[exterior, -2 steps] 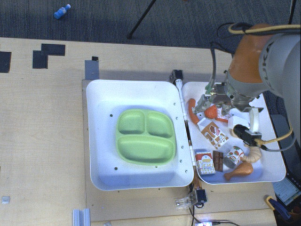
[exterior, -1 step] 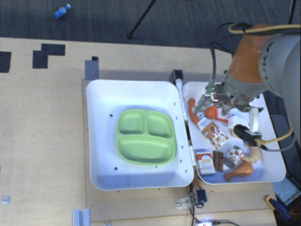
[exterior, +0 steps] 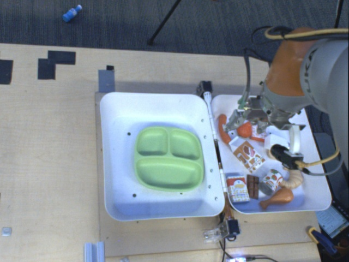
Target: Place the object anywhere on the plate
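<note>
Pale wooden bench [exterior: 49, 162], two white bins side by side, left bin [exterior: 114, 146], right bin [exterior: 316, 162]

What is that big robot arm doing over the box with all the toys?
The grey and orange arm reaches in from the right and holds its tool low over the right bin, which is full of toy food. The tool is right by a small orange-red piece, but the view does not show a grip on it. The green plate waits in the left bin with nothing on it, so nothing has been moved over yet.
</note>
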Controlling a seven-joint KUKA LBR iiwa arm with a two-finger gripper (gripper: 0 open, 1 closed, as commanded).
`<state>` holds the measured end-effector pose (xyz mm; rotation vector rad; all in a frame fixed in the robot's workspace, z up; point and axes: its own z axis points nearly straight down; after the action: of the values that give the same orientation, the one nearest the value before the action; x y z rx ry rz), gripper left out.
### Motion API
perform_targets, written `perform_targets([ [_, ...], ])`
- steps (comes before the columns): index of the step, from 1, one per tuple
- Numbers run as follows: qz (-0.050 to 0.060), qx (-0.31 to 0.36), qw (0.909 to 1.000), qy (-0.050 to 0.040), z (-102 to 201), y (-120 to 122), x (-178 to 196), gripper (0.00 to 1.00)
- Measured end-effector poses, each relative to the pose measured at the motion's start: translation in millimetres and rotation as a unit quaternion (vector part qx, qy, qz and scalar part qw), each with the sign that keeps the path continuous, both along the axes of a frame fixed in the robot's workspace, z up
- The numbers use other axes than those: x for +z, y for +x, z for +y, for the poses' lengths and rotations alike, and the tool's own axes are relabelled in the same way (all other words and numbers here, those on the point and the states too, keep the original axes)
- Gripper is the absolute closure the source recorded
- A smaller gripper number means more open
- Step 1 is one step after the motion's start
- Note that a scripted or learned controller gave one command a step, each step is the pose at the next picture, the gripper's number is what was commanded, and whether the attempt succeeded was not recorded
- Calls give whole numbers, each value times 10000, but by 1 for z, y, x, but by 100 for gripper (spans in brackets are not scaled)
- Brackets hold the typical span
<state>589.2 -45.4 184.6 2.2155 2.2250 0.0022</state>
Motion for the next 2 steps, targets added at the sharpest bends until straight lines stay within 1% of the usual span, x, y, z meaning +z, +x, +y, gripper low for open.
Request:
perform_targets([
  [2,0,0,10000,0,0,0,0,0],
])
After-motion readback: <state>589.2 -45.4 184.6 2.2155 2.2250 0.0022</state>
